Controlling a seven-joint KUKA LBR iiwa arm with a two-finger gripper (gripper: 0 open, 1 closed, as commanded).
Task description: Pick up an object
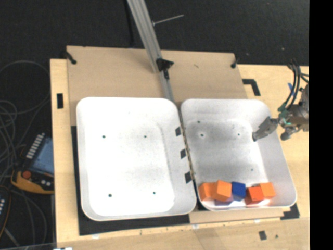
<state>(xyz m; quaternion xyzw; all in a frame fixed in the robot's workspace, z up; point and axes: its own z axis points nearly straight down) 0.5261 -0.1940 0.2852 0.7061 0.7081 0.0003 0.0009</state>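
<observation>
Seen from above the bench, most of the arm is cut off at the right edge; what remains is the gripper and a bundle of cables above it. The gripper hangs at the right rim of the right bin, about halfway along that side. Its two fingers appear spread apart, one reaching left over the bin's rim and the other pointing down beside it, with nothing between them. Fine detail of the fingertips is too small and blurred to make out.

The objects lie well apart from the gripper, crowded along the near wall of the right bin: an orange block group at the left, a blue block in the middle, and a second orange block pair at the right. They touch or overlap, so the exact count is hard to tell.

The left bin sits just beside the right one. A metal rail slants in from the top, ending where the bins meet.
</observation>
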